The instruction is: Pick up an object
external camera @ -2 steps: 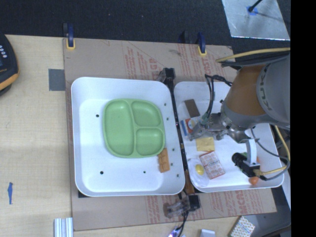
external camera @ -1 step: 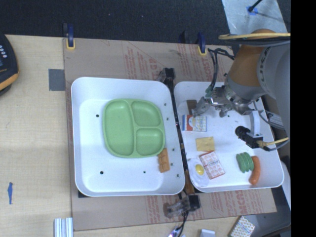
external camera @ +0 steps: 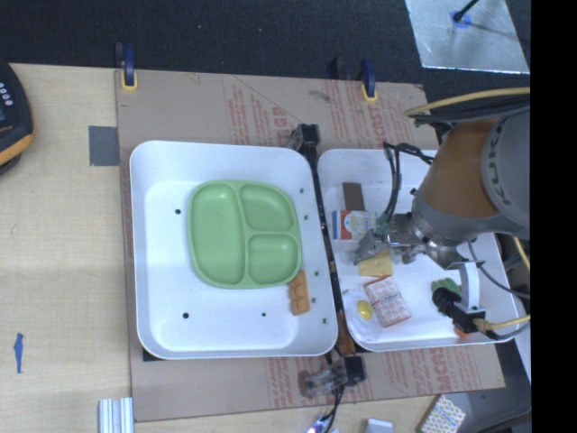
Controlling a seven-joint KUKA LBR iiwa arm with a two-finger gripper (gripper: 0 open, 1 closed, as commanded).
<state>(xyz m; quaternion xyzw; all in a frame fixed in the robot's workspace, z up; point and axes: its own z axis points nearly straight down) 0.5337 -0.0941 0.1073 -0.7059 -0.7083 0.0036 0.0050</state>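
Reaching in from the right of the frame, the grey arm with its orange band was seen over the right bin (external camera: 335, 165), with the gripper (external camera: 383, 242) lowered near the bin's centre. Whether the claw was apart or together could not be told. A yellow block (external camera: 376, 265) lay just below the gripper, seemingly touching it. A red-and-white packet (external camera: 388, 301) and a small yellow ball (external camera: 363, 310) were seen lower in that bin, and a brown block (external camera: 352, 195) near its top. In the left bin (external camera: 149, 242), a green divided plate (external camera: 244, 233) was placed centrally, with an orange piece (external camera: 298, 292) beside its lower right.
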